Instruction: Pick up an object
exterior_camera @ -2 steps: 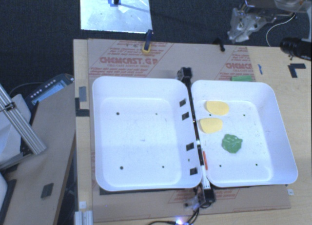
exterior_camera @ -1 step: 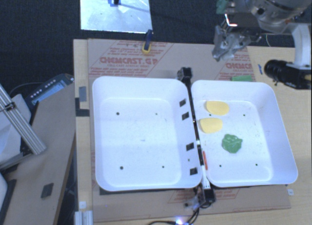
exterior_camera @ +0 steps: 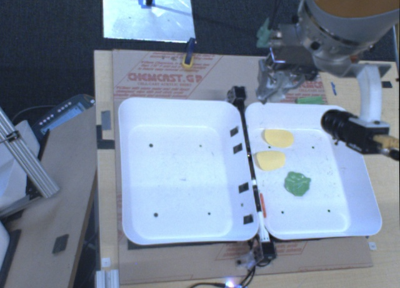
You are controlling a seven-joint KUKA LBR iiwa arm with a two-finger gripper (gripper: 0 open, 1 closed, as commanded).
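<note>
Two flat yellow pieces lie in the right bin (exterior_camera: 356, 218): one (exterior_camera: 278, 137) toward the back, the other (exterior_camera: 270, 160) just in front of it. A crumpled green object (exterior_camera: 297, 183) sits a little nearer the front, right of the second yellow piece. My gripper (exterior_camera: 275, 87) hangs above the back left corner of the right bin, well above the objects, under the grey arm with its orange band. Nothing shows between its fingers.
The left bin (exterior_camera: 134, 174) stands beside the right one, joined by a black clip strip (exterior_camera: 245, 155). A black cylinder on a white bracket (exterior_camera: 350, 127) juts over the right bin's right side. A yellow clip (exterior_camera: 187, 62) sits on the cardboard behind.
</note>
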